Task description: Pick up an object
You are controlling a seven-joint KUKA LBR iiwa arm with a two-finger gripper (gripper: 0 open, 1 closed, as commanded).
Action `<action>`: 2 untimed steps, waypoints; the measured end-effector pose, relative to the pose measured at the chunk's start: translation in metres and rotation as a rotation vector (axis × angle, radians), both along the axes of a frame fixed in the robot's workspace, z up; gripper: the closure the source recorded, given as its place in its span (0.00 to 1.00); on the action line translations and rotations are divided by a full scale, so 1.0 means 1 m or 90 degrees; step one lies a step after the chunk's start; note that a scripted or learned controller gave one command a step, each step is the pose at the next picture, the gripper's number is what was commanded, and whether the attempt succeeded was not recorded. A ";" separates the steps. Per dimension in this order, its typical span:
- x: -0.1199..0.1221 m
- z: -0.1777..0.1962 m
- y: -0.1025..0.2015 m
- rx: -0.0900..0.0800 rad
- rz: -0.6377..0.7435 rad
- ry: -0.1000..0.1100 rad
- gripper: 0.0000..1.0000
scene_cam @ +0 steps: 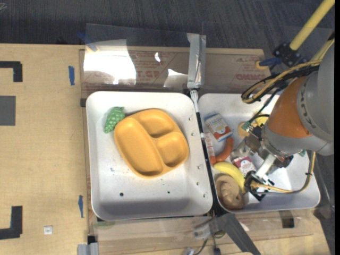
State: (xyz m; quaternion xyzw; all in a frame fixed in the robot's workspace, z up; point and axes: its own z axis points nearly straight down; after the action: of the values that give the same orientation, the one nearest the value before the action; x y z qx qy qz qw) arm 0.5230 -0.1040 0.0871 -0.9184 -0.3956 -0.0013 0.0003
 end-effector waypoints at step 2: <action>0.064 0.008 0.002 -0.001 -0.110 0.003 1.00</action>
State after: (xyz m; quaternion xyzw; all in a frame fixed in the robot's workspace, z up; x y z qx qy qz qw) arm 0.5871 -0.1019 0.0946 -0.9491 -0.3150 0.0014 0.0001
